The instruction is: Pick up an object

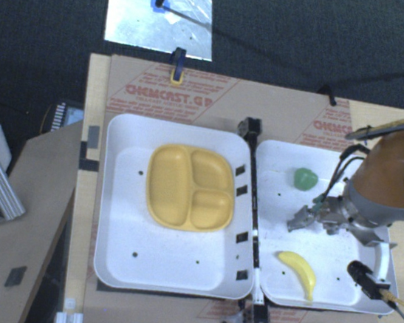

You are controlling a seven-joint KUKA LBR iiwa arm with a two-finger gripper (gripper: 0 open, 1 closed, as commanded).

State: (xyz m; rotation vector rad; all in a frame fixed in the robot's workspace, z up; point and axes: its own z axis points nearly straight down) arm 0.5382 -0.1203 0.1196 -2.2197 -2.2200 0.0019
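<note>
You are looking at the claw (299,221) hanging low over the right bin (274,204), near its middle, with the arm (386,175) reaching in from 3 o'clock. From this angle you cannot tell whether the claw is spread or pressed together, and nothing is showing in its grasp. Two things are lying within its reach, and it is sitting between them. The banana (298,271) is lying near at 6 o'clock from the claw, on the bin floor toward the front wall, its long axis running from about 10 o'clock to 4 o'clock. The green lump (305,179) is sitting near at 12 o'clock, apart from the bin's back wall. The banana is probably offering the easier hold if you are closing across its short width, so the claw would be needing a turn to square up with that slanted axis. Nothing is standing between the claw and either thing. The yellow plate (189,187) is resting in the left bin (115,249), well apart at 9 o'clock beyond the divider (250,201), and is not getting in your way.
</note>
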